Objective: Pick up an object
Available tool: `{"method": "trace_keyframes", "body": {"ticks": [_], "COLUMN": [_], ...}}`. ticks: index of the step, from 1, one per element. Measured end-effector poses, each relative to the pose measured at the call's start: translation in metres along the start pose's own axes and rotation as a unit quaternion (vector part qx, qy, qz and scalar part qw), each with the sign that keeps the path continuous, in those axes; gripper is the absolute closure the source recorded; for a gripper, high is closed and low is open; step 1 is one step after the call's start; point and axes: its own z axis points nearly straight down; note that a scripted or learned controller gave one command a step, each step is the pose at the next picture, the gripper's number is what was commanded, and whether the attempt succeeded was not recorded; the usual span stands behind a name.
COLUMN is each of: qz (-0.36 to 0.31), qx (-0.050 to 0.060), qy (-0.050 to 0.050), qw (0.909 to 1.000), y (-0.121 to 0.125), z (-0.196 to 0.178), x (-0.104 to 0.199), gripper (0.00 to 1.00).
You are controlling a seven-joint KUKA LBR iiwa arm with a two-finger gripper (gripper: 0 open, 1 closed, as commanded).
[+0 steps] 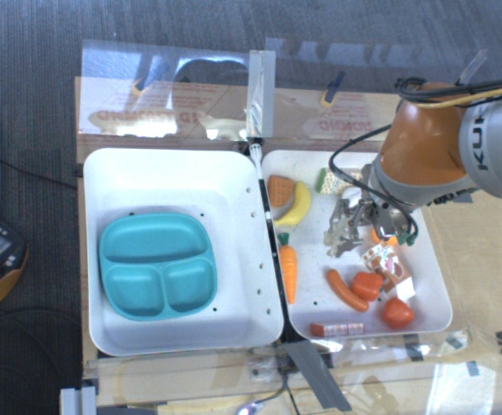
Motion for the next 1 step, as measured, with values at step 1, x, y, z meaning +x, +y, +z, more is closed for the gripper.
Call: {"method": "trace_keyframes", "body": {"ticks": [1], "qz": [0.104], "qx": [0.001], "qy": [0.0], "qw": [0.9946], "y": [-0.0071], "z": [-0.0303], "x": [-0.0399], "gripper": [1.0]}}
